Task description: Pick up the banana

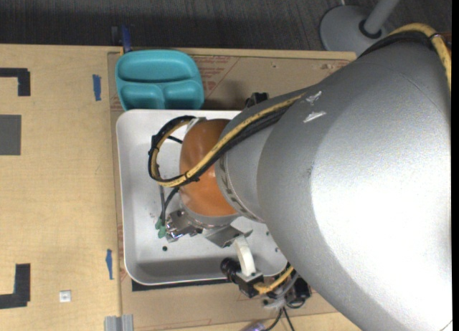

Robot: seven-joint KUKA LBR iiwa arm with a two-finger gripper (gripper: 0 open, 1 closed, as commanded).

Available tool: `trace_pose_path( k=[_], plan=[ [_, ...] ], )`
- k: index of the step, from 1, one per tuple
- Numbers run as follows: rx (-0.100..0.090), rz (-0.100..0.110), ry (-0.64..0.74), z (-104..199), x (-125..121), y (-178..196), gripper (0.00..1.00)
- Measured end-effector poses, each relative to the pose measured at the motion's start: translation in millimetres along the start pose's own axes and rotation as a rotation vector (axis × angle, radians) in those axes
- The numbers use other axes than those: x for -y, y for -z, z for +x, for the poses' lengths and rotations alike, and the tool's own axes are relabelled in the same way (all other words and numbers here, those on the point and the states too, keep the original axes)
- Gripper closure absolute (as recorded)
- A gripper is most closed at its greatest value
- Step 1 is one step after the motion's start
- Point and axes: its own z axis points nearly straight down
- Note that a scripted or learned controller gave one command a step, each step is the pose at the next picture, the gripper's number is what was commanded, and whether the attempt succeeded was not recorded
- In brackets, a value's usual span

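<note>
Over the white bin (136, 200), grey arm (344, 179), banana hidden beneath it

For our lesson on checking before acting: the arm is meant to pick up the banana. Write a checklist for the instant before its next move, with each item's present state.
1. Banana located: cannot tell; the arm covers most of the white bin.
2. Gripper over the bin: ok, it is low inside it.
3. Something between the fingers: cannot tell.
4. Cables free of the bin wall: ok, they loop above the floor.
5. Teal tray out of the way: ok, it lies beyond the bin's far rim.
</note>
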Motion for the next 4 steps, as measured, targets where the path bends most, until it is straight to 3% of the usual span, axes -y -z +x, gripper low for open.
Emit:
trace_pose_path(
  k=[4],
  plan=[
    [0.001, -0.005, -0.002, 0.8, -1.4, 38.5, 1.00]
  ],
)
